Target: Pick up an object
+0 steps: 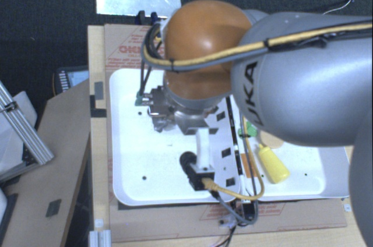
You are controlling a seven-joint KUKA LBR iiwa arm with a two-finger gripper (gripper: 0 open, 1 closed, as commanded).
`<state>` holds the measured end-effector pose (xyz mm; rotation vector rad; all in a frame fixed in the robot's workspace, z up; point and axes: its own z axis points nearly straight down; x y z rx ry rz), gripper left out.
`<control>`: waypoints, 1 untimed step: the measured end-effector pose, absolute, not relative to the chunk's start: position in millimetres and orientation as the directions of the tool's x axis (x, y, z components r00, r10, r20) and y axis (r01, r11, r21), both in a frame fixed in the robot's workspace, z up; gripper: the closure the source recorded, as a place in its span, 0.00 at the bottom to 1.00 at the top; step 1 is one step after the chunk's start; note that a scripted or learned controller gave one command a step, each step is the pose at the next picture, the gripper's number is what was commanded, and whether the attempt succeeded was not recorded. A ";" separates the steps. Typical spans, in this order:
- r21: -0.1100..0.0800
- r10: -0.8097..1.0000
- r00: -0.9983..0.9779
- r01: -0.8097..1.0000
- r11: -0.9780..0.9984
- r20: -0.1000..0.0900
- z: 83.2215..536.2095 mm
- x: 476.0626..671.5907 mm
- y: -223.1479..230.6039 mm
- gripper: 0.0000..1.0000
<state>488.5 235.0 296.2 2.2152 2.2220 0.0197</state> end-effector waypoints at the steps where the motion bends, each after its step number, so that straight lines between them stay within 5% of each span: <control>1: -0.001 1.000 0.005 1.000 -0.005 -0.002 275.0 487.1 176.9 1.00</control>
